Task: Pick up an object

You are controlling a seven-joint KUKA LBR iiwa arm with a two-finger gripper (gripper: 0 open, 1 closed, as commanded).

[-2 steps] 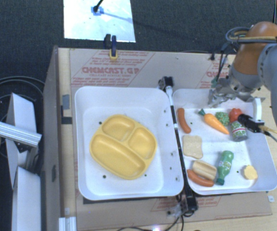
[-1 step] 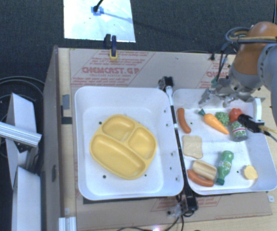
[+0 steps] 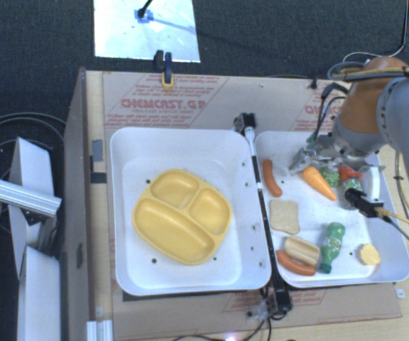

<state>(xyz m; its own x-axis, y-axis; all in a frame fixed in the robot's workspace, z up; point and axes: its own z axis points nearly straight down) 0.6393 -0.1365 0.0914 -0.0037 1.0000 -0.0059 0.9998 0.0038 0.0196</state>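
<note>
Orange and tapered, the toy carrot [image 3: 319, 182] lies in the right bin [image 3: 403, 261] just below the claw [image 3: 311, 156], which hangs low over the bin's upper part, likely lining up a grasp; I cannot tell its state. Beyond the carrot lie a sausage [image 3: 271, 177] and bread slice [image 3: 285, 216].

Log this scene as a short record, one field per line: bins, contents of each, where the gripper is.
left bin: holds a yellow divided plate
right bin: toy food
right bin items: sausage, carrot, bread slice, hot dog, green bottle, small yellow piece
gripper: over the right bin's far end, beside the carrot
grasp: nothing seen held
</note>
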